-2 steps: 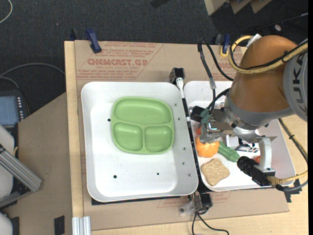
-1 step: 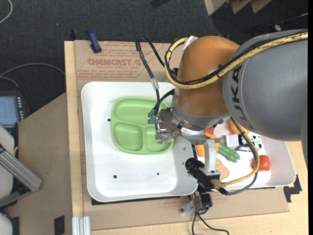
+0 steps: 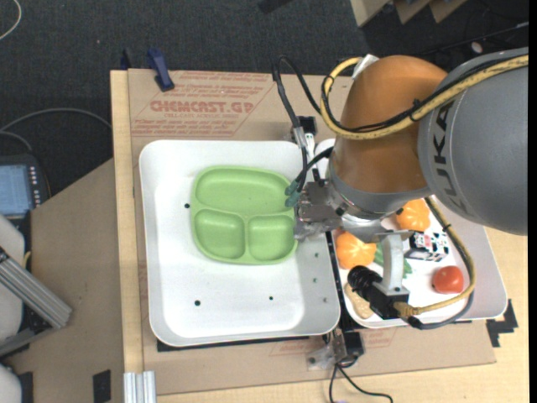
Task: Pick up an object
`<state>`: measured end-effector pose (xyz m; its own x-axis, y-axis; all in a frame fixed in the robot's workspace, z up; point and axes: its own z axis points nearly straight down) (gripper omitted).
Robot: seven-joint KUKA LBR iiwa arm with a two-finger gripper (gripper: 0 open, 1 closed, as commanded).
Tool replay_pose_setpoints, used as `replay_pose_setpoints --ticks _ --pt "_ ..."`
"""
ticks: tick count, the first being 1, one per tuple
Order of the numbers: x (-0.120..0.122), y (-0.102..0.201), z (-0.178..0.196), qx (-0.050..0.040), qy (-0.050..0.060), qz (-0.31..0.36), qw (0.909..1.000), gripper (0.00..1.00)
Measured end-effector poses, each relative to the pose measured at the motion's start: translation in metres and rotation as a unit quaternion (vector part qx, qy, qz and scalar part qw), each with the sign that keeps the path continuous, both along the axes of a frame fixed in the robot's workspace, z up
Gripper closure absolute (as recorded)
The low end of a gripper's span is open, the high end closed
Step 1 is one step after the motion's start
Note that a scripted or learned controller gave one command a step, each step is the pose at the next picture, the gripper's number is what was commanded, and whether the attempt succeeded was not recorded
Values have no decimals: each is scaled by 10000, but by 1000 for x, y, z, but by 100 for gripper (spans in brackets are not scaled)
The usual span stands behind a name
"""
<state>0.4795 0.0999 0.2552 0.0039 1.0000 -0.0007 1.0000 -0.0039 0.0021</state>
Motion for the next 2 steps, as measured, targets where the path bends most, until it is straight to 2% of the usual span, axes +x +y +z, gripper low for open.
replay_pose_setpoints --ticks 1,2 --pt "0 49 69 18 -25 46 10000 100" --pt "-1 2 1 -10 56 -14 10000 100"
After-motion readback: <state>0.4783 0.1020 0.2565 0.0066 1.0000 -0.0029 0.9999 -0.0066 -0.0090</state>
